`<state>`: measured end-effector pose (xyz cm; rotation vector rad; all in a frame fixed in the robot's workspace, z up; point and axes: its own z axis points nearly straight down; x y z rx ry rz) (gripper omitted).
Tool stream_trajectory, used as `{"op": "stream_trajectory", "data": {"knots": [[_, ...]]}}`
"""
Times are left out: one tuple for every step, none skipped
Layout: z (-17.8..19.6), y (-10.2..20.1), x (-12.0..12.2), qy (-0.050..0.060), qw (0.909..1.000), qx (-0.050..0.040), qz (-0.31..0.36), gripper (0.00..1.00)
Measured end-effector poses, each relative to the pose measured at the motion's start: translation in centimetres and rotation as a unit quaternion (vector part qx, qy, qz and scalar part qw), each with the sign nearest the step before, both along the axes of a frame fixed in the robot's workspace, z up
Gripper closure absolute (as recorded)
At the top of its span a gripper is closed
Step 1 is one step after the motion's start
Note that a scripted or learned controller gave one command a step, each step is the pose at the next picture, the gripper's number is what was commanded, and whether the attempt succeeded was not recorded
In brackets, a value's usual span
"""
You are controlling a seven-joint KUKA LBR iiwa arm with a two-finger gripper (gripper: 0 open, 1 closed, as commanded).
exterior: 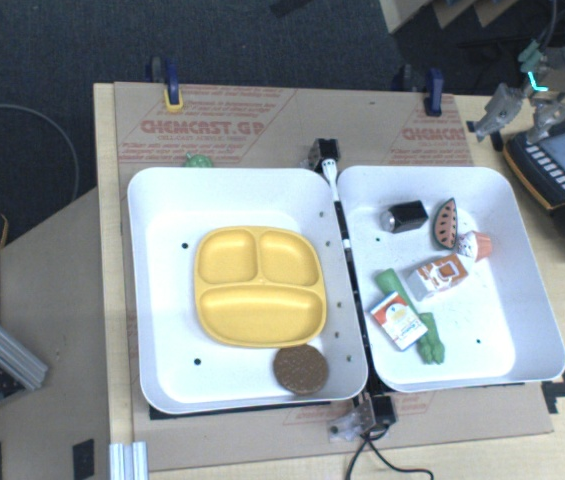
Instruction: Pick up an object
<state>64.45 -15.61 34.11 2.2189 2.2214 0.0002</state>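
The left bin [152, 268] holds a yellow divided plate [259, 285] and, at its near edge, a round brown cookie [301, 369]. In the right bin [502, 308] lie a black and silver cylinder [403, 216], a watermelon slice [446, 222], a small red and white piece [475, 246], a small carton [437, 275], and a red and white card [399, 322] resting on a long green vegetable [428, 343]. My gripper [524, 108] hangs at the upper right, beyond the right bin's far corner and well away from all objects, with a cyan light above it.
Both bins sit on a brown board [262, 118] held by blue clamps [171, 83] at the back. A small green item [199, 160] lies on the board behind the left bin. A black tablet [562, 168] sits off the right bin's far right side.
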Motion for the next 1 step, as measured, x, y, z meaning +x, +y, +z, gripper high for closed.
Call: {"op": "stream_trajectory", "data": {"knots": [[1.15,0.01,0.08,-0.002,1.0000,-0.0014,0.001,1.00]]}}
